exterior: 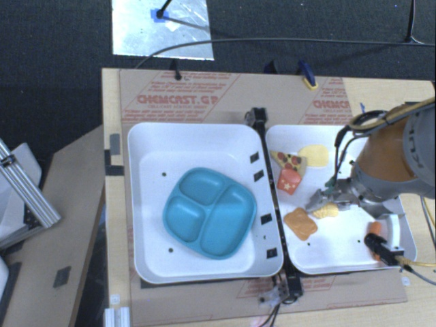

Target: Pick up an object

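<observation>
Scene: my gripper (315,201) hangs low over the right bin (340,263), with my arm (392,157) reaching in from the view's right edge, grey with an orange stretch above the wrist.
Grip: open or closed, I cannot tell from this slanted overhead angle, and nothing can be seen clamped in it.
Nearest thing: a yellow piece (328,212) lies on the bin floor just beside my gripper, on the side toward the view's bottom; whether we touch I cannot tell.
Next nearest: a brown toast-shaped piece (300,223) lies flat a little lower and to the view's left of my gripper, close to the yellow piece.
Above my gripper in the view: a red block (289,180) sits near the bin's left wall, and just past it a pizza slice (289,161) lies flat.
Farthest: a pale yellow disc (315,156) rests beside the pizza slice, near the bin's far wall, well apart from my gripper.
Across the divider: the left bin (146,182) holds a blue divided plate (208,213), lying flat and turned at an angle, well to the view's left of my gripper.
Beneath it all: both bins sit side by side on a printed cardboard sheet (204,95).
</observation>
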Available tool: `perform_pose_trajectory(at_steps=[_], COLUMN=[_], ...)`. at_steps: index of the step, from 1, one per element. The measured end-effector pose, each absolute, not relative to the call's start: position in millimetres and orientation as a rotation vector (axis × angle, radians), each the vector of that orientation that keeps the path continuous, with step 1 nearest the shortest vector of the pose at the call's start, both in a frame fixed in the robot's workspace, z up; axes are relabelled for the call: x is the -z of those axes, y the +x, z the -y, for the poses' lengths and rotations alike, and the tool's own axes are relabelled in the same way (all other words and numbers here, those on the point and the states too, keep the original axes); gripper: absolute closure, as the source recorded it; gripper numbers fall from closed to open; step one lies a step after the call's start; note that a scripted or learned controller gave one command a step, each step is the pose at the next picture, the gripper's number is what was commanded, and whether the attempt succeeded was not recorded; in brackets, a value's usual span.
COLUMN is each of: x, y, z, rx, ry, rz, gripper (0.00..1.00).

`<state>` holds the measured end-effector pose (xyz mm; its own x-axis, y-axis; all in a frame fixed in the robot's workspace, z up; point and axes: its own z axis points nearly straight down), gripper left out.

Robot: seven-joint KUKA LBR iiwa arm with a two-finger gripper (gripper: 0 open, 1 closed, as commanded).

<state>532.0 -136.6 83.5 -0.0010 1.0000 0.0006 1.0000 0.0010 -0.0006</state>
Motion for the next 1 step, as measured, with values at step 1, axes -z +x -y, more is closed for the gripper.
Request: perform_pose_trajectory(at_steps=[1], x=[-95.3], y=[532.9], z=[136.9], rx=[0.003], ry=[-2.222], rz=[2.224], gripper=[1.00])
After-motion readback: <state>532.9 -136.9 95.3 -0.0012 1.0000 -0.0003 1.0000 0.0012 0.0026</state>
